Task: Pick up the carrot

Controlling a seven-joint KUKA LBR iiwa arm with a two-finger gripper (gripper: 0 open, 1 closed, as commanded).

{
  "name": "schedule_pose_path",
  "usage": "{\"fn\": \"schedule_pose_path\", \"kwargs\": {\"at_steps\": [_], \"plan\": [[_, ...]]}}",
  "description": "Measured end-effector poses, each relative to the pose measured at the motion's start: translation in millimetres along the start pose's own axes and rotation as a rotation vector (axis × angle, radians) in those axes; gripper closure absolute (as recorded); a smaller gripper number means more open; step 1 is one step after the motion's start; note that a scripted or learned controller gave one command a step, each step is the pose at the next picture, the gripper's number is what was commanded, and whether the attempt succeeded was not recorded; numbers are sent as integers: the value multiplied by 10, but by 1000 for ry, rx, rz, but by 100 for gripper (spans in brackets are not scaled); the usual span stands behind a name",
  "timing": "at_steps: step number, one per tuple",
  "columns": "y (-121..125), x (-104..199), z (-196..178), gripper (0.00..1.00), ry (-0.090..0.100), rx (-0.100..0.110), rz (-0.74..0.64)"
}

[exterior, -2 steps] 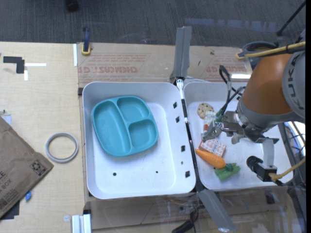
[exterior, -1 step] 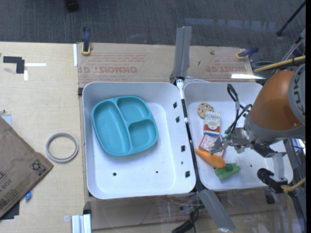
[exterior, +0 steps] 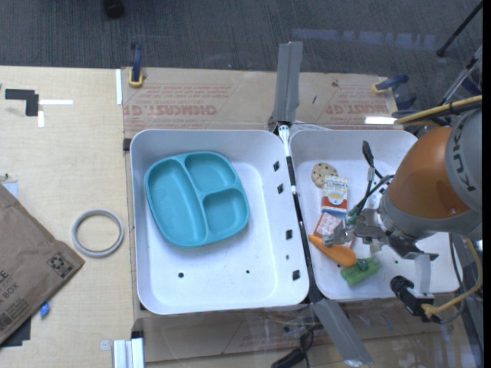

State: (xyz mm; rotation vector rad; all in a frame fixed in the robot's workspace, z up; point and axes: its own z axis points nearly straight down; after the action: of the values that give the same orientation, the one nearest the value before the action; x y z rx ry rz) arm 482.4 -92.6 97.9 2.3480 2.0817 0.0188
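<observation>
The carrot (exterior: pixel 334 250) lies on the floor of the right bin (exterior: pixel 383 140), near that bin's left wall. Its long axis runs diagonally, from an upper-left tip to a lower-right end that rests just beside a green item (exterior: pixel 359 272). The gripper (exterior: pixel 354 231) hangs over the same bin, at the end of the arm's orange-banded wrist. From the jaws, the carrot lies directly below and slightly to the left, its upper edge meeting the dark metal of the tool in this slanted view. Whether the jaws are open or closed cannot be determined, and nothing is visibly held between them.

A small printed packet (exterior: pixel 329 224) lies immediately left of the jaws, with a second packet (exterior: pixel 336 192) and a cookie (exterior: pixel 324 174) beyond it. Judgement: the grasp depends on closing across the carrot's short axis, so the jaws should be aligned perpendicular to that diagonal, clear of the green item.
</observation>
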Motion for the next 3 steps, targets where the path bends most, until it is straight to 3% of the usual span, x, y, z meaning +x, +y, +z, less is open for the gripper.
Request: {"fn": "schedule_pose_path", "kwargs": {"at_steps": [1, 2, 3], "plan": [[-16, 27, 18, 0, -1, 4, -156], [-46, -7, -8, 100, -5, 15, -149], [-42, -13, -82, 100, -4, 17, -145]]}}
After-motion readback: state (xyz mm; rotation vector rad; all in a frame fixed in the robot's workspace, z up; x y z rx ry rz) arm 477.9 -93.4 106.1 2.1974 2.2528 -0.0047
